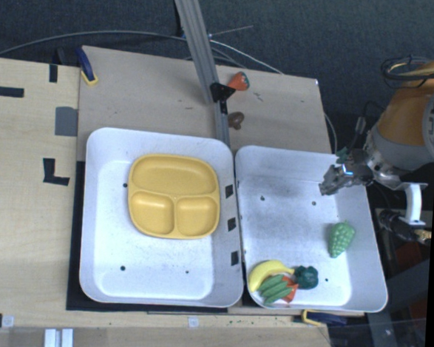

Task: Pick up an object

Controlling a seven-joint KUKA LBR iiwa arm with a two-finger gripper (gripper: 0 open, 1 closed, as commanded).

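Toy vegetables [282,283] look light, rigid; grasp green grapes [340,238] across middle. End effector [333,182] state unclear.

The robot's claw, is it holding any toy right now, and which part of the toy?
Nothing is held. The two-finger gripper hangs above the right white bin, and the bumpy green toy lies apart from it on the bin floor.
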